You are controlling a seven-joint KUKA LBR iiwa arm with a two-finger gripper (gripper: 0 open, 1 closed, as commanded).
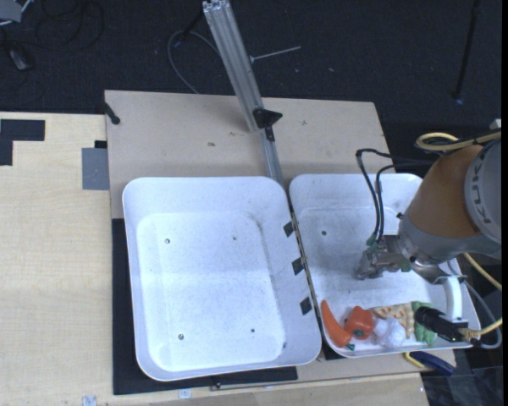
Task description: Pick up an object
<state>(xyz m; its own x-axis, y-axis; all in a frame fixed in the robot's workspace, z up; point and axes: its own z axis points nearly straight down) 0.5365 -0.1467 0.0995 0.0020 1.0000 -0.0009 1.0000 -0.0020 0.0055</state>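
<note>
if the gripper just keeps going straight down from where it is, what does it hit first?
Most likely the bare white floor of the right bin beneath the gripper. The pile of small objects lies nearer the bin's front edge, off that line, though depth is unclear.

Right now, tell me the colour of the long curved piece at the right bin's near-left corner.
Orange-red. The curved piece shows plainly in the camera view, lying in the right bin.

Bench and surroundings, as I see them from my station

I see a tan board (195,138) under the two white bins (207,273), with a black mat (118,311) showing at the left bin's edge. A slanted aluminium rail (237,62) runs down to the seam between the bins. Left of the board lies a pale wood table (42,260) bearing black and grey patches (93,167). Dark carpet (364,32) with loose cables lies beyond.
</note>
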